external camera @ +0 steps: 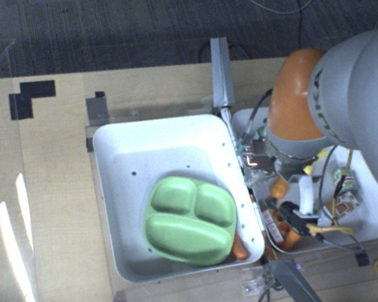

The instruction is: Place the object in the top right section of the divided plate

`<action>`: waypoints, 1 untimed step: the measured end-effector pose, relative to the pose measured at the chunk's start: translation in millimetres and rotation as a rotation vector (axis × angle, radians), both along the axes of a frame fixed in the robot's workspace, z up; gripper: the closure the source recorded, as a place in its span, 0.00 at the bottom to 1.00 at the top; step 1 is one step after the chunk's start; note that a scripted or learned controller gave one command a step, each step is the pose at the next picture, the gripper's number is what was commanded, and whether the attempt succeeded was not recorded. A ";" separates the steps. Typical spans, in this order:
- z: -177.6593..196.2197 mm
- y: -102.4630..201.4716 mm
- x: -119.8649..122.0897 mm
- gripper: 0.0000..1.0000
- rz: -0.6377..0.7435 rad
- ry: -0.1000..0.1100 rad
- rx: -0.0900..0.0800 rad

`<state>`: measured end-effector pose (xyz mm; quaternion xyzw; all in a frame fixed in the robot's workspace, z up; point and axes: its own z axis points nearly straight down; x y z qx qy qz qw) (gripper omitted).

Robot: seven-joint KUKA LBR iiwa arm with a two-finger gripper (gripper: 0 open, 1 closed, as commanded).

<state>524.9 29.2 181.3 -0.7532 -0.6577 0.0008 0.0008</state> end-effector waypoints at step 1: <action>0.1 -61.1 -36.5 1.00 0.116 -0.001 0.000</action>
